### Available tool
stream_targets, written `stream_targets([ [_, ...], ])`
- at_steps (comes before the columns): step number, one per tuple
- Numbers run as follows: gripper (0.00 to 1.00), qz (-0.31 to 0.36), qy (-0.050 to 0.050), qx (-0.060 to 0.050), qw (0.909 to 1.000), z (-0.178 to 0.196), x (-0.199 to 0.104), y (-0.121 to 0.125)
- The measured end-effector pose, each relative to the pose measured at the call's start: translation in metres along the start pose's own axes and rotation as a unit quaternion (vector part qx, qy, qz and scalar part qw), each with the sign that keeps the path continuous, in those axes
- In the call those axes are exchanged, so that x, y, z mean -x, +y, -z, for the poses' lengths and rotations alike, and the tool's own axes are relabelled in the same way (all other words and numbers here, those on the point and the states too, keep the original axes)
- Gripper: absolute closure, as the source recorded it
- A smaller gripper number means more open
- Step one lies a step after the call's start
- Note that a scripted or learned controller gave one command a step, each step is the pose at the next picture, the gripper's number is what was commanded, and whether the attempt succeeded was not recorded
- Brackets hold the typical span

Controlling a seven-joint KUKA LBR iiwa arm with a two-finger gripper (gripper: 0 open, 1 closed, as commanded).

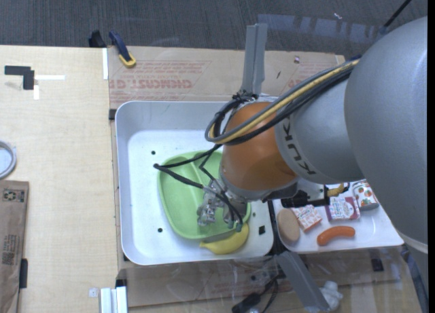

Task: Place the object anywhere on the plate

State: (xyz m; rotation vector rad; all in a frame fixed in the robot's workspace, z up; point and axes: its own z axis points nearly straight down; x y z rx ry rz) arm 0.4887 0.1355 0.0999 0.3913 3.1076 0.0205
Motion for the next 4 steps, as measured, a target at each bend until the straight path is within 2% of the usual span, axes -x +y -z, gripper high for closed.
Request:
stream_targets([
  [1, 1.00, 0.024, 0.005, -0.007, 0.9997, 0.036, 0.032, -0.031],
  [2, 1.00, 0.079, 0.004, -0.007, 0.9968, 0.089, -0.009, 0.024],
  [3, 1.00, 0.060, 0.004, -0.007, 0.9982, 0.176, 0.003, 0.071],
  [4, 1.00, 0.077, 0.005, -0.008, 0.9970, 0.103, -0.031, 0.082],
])
